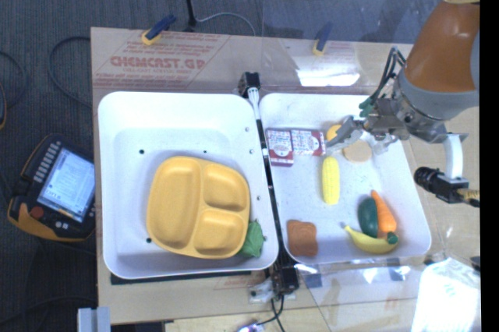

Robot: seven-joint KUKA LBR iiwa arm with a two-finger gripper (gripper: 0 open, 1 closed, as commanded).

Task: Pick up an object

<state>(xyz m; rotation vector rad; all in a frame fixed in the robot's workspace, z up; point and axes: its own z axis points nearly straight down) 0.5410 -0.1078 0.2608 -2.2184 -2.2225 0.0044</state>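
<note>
My gripper (363, 140) hangs over the far part of the right bin (413, 190), open, with its grey fingers (348, 135) spread and nothing between them. A tan round disc (357, 154) lies just below the fingertips. A small yellow piece (334, 132) sits at the tip of the left finger. Nearby in this bin are a corn cob (330, 181), a red and white carton (294, 143), a brown block (302, 237), a banana (370, 242), a carrot (383, 212) and a dark green vegetable (367, 217).
The left bin (125, 135) holds a yellow divided plate (199, 206) with a green leafy piece (253, 238) at its near right corner. A black bar (257, 112) runs along the divide between the bins. A handheld controller (54, 186) lies on the floor at left.
</note>
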